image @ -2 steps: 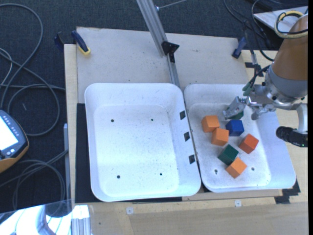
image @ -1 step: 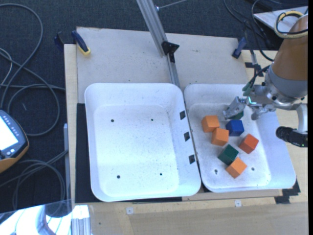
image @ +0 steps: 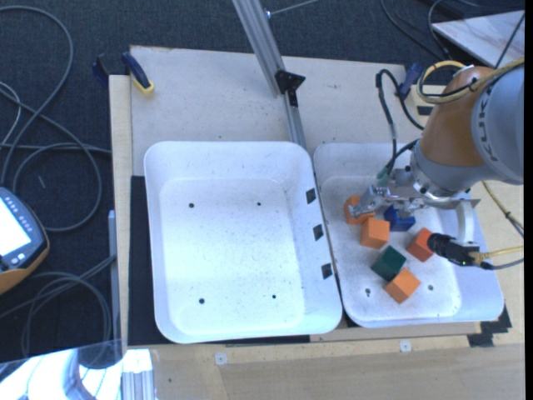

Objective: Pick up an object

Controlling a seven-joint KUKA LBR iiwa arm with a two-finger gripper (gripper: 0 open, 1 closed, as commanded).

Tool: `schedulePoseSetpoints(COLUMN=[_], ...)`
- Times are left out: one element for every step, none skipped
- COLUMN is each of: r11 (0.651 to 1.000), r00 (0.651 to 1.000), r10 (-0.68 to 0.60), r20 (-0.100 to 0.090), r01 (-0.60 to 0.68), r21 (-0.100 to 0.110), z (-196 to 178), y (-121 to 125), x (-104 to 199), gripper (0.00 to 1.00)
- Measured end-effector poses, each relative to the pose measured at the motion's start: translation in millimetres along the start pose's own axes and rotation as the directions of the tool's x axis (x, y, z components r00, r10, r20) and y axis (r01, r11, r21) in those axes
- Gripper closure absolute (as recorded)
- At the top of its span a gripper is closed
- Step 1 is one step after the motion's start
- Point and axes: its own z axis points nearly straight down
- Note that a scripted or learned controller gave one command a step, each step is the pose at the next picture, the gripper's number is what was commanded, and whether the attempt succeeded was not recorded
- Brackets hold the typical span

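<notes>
My gripper (image: 380,200) hangs low in the right bin (image: 441,307), under the grey arm with its orange band. Directly at its left tip lies a small orange block (image: 356,212); I cannot see whether they touch. Just below the gripper sits a second orange block (image: 375,232), and a blue block (image: 402,220) is partly hidden under the wrist. Toward the front are a red-orange block (image: 420,245), a dark green block (image: 388,262) and another orange block (image: 403,285).
The left bin (image: 166,223) lies beside the right one, their rims meeting mid-bench. A slanted metal rail (image: 266,48) runs down from the top to the bins' junction. Cables trail at the arm's right (image: 500,261).
</notes>
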Motion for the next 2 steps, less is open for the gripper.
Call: schedulePoseSetpoints(r11=[1.000,1.000], r00=[1.000,1.000], r10=[-0.004,-0.001], r20=[-0.002,-0.002], r01=[0.004,0.001], r21=[0.004,0.003], z=[19,8], y=[9,9], x=[34,32], gripper=[0.00,1.00])
